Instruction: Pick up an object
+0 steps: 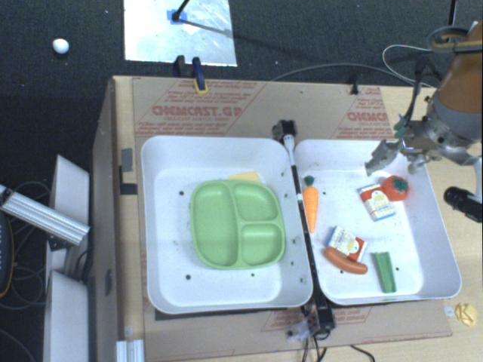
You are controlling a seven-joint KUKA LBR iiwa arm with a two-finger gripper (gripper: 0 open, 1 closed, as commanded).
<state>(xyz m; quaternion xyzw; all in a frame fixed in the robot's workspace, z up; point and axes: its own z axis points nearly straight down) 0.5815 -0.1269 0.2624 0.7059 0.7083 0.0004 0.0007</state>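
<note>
1. Jaws stand apart, holding nothing; the gripper [398, 157] hovers over the right bin [445, 277], at its one o'clock corner.
2. A tomato [395, 188] lies just below, at six o'clock.
3. A carrot [310, 202] lies at nine o'clock.

A white ball [61, 46] lies on dark carpet beside a shiny sheet [179, 23].

Left bin [162, 202] holds a green divided plate [236, 224]; right bin [438, 255] holds carrot [310, 203], sausage [346, 260], tomato [395, 188], two small cartons; gripper [398, 157] hovers above its far edge.
</note>
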